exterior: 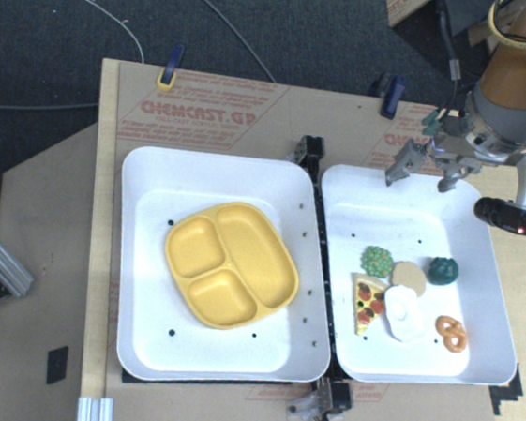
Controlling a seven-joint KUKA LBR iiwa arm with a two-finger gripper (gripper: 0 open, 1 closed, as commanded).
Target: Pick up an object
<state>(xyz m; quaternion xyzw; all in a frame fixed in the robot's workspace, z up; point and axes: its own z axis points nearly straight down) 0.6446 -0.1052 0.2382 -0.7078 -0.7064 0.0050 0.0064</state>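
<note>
Fingers (pixel 400 170) of the gripper (pixel 423 176) are spread apart with nothing between them, hanging over the far rim of the right bin (pixel 471 370) in the upper right of the frame. So the pick looks barely begun: nothing is gripped, and every object lies loose on the bin floor.

All the candidates sit bunched in the lower middle of that right bin. I see a green broccoli piece (pixel 377 260), a dark green lump (pixel 442 270), a tan disc (pixel 408 275), a white cup-like piece (pixel 407 316), a pizza slice (pixel 367 303) and a small pretzel (pixel 452 333). The tan disc touches the white piece, and the pizza slice lies just beside both. The pretzel and the dark green lump stand a little apart from that cluster, so to my eye they offer the freest approach.

What is left, as I judge it: move toward the lower part of the frame, come down over 1 object, close, lift.

Room is good in the upper half of the right bin, where the floor is bare below the gripper. The pretzel is near the right wall, which could crowd a finger. The left bin (pixel 137 238) holds a yellow divided plate (pixel 229 264), well apart from all this, and the bench (pixel 113 122) edges are not in the way.
</note>
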